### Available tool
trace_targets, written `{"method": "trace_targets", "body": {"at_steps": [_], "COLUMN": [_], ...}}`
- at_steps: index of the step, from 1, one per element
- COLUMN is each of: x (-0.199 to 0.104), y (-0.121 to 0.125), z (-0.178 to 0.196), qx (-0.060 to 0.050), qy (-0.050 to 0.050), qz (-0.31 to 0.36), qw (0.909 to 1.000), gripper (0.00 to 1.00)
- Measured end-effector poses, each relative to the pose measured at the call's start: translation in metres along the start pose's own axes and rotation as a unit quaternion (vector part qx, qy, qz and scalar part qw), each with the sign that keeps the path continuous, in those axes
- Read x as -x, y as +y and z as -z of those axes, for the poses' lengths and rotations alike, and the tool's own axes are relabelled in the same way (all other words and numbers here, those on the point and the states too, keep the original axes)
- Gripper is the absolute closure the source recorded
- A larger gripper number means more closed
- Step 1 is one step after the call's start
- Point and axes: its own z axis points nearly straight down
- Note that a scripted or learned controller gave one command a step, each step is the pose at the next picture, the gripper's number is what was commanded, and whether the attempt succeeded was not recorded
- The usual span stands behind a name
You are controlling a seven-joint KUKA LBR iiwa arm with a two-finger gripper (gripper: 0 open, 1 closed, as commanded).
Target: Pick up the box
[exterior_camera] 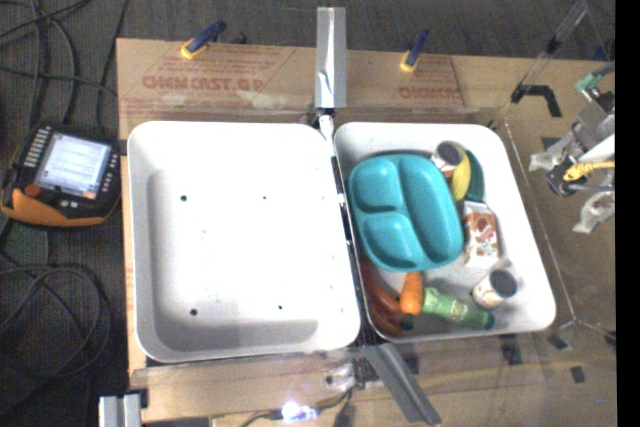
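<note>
Box [481,235] sits right of teal tray [405,210]; come down vert., pinch short sides. Gripper [583,165] farther right, open/closed can't tell.

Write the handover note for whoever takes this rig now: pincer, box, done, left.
Pincer: at the view's right edge, outside the bins, nothing seen in it; open or shut can't be told.
Box: small carton, white with red print, in the right bin, wedged by the right side of the teal divided tray, near a small cup and a green bottle.
Done: nothing; box lies untouched.
Left: reach in, grasp the box, lift it.
</note>
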Motion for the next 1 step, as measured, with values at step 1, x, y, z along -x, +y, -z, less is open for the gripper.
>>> {"method": "trace_targets", "body": {"at_steps": [1], "x": [-0.0187], "y": [-0.0874], "z": [-0.1588], "qx": [-0.003], "qy": [0.000], "qz": [0.019], "qw": [0.9998], "gripper": [0.00]}}
